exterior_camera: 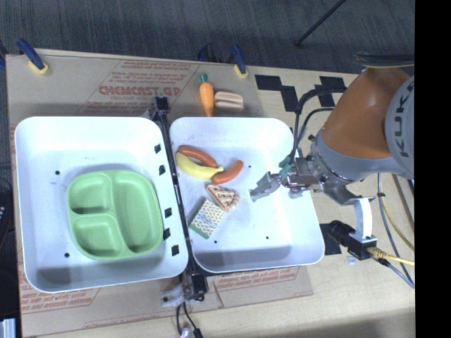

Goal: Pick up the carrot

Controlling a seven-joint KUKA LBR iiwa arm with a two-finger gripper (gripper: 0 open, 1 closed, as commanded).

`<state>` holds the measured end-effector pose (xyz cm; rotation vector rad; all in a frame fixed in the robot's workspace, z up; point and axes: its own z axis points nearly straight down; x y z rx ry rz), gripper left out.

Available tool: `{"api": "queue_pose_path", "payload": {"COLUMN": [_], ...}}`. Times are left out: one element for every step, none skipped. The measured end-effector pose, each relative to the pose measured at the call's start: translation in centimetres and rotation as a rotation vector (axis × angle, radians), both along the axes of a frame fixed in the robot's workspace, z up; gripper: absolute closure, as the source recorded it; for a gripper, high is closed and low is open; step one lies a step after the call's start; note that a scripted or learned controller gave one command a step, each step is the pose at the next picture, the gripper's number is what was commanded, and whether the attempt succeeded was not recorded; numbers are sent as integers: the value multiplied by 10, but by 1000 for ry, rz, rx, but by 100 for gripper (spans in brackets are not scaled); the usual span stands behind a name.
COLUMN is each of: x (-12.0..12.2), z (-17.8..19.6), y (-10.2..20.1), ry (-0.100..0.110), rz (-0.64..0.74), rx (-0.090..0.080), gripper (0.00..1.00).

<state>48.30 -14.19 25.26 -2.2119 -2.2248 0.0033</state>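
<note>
The arm (pixel 366 129) is a bulky rounded thing, its widest part a smooth orange band, with grey casing beneath. At its 3 o'clock edge part of some large grey lettering shows. Black cables loop off its 9 o'clock side. The gripper (pixel 266 186) is small, grey metal, with a green spot behind it. A white bracket and black block sit at 6 o'clock.

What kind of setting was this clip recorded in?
Most likely a robotics lab test bench rather than a kitchen: two white bins sit on clamped cardboard sheets, the food is toy-like (carrot, banana), and the arm's gripper reaches in beside loose cables.
</note>
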Motion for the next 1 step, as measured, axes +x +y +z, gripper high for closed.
{"api": "queue_pose_path", "payload": {"x": [94], "z": [26], "y": [55], "ry": [-3], "rz": [168], "rx": [-1], "gripper": [0]}}
